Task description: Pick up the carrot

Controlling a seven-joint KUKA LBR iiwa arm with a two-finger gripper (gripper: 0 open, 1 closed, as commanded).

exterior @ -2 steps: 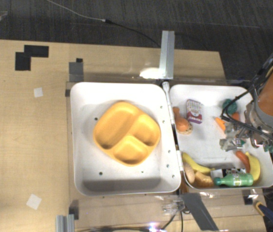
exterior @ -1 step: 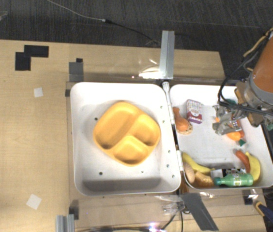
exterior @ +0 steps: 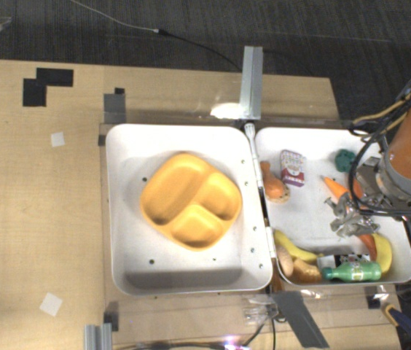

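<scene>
Carrot (exterior: pixel 334 187) lying in right bin (exterior: pixel 315 134), orange tip pointing up-left, not lifted. Gripper (exterior: pixel 350 217) low just beside it, toward near edge; state of fingers impossible to tell. Grasp and lift judged outstanding. Open floor left of carrot; banana (exterior: pixel 385 254) and green bottle (exterior: pixel 351 272) crowd near wall. Yellow tray (exterior: pixel 190 200) in left bin (exterior: pixel 122 217).

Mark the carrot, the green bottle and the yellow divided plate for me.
carrot (exterior: pixel 334 187): camera view, middle of its orange body, right bin.
green bottle (exterior: pixel 354 271): camera view, its green body, lying by the right bin's near wall.
yellow divided plate (exterior: pixel 190 199): camera view, centre ridge, left bin.
</scene>
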